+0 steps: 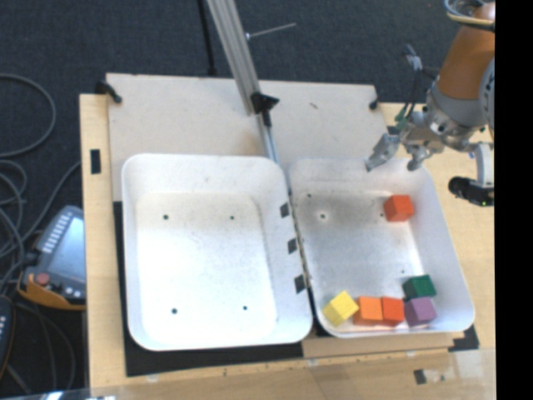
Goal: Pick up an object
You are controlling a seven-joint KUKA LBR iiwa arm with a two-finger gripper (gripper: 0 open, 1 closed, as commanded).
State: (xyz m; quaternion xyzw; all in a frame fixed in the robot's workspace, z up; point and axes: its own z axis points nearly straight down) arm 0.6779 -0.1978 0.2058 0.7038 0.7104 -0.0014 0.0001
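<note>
My gripper hangs over the far edge of the right bin, its two fingers spread open with nothing between them. An orange-red cube lies in the bin just below and in front of the gripper, apart from it. Along the bin's near wall sit a yellow cube, two orange cubes side by side, and a purple cube. A green cube rests just behind the purple one.
The left bin stands beside the right one. A slanted aluminium post rises behind the bins, ending near where they meet. Cables and a handheld pendant lie off the bench at the left.
</note>
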